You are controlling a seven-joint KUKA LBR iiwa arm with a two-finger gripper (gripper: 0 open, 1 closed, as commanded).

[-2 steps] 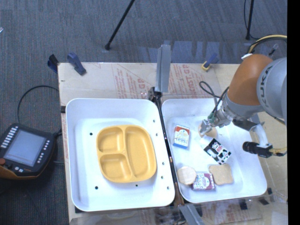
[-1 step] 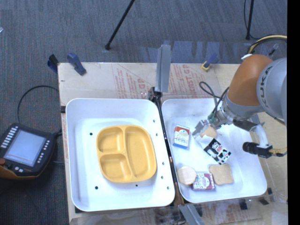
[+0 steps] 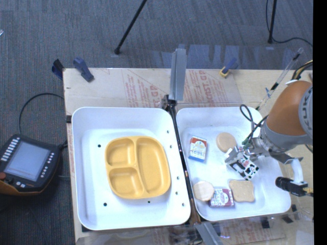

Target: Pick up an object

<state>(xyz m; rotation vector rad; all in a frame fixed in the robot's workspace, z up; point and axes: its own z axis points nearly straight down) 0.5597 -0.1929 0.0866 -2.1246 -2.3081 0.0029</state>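
Observation:
My gripper [image 3: 240,163] hangs low over the middle of the right bin [image 3: 214,117], reaching in from the right. Around it lie several food items: a small packet with a red label [image 3: 197,148] to its left, a round tan cookie [image 3: 226,141] just up-left of it, a slice of toast [image 3: 241,190] below it, a dark red packet [image 3: 221,197] beside the toast and a round pale biscuit [image 3: 203,190] at the lower left. I see nothing held between the fingers.
The left bin [image 3: 87,137] holds a yellow three-compartment plate [image 3: 137,167]. A grey upright post [image 3: 178,75] stands behind the seam between the bins. A teach pendant [image 3: 25,162] lies off the bench at far left.

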